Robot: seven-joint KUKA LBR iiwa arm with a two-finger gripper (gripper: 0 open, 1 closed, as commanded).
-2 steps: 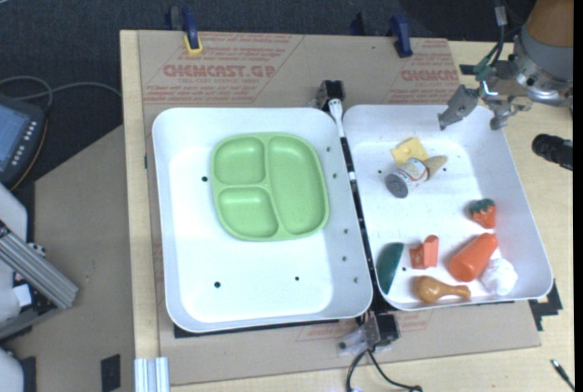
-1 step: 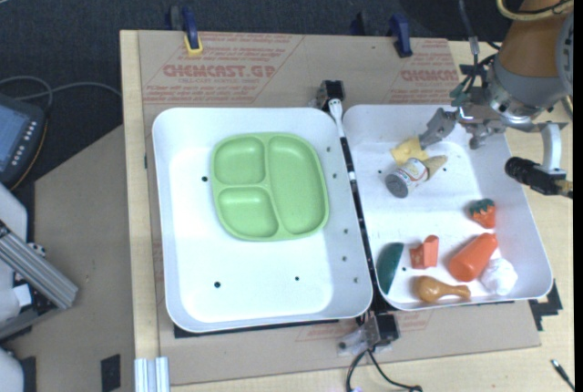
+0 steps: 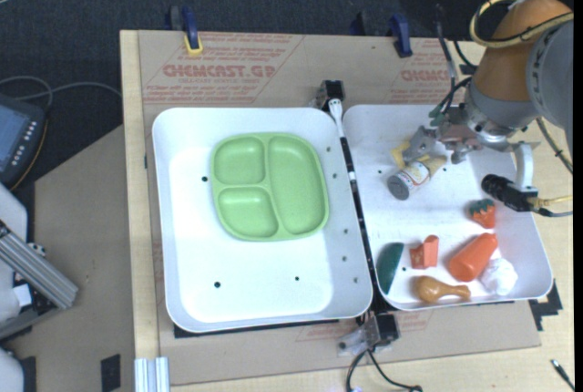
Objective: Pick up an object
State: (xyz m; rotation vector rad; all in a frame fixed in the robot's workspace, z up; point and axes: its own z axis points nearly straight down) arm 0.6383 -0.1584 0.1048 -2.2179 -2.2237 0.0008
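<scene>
A dark carpet lies around a wooden bench (image 3: 137, 199), and brown paper with red print covers the bench top. Blue clamps (image 3: 189, 22) hold the paper at the far edge. Two white bins sit side by side on it.

The left bin (image 3: 182, 272) holds a light green plate (image 3: 270, 186) with three sections. The plate sits in the far half of that bin.

The right bin (image 3: 364, 130) holds a few small things. A small can (image 3: 407, 180) lies on its side near the middle of the bin. Its grey end faces the front and a yellow label wraps the body. Along the near edge lie a dark green piece (image 3: 390, 263), a small orange block (image 3: 424, 252), a toy carrot (image 3: 473, 256), a toy chicken leg (image 3: 439, 291) and a crumpled white thing (image 3: 499, 275). A small red and green toy (image 3: 484, 213) sits close to the right wall, just behind the carrot.

The grey arm with its orange band (image 3: 524, 39) reaches in from the right. Its gripper (image 3: 428, 149) is low over the right bin, right above the far end of the can. It is too hard to see if the claw is open or closed, or if it touches the can.
</scene>
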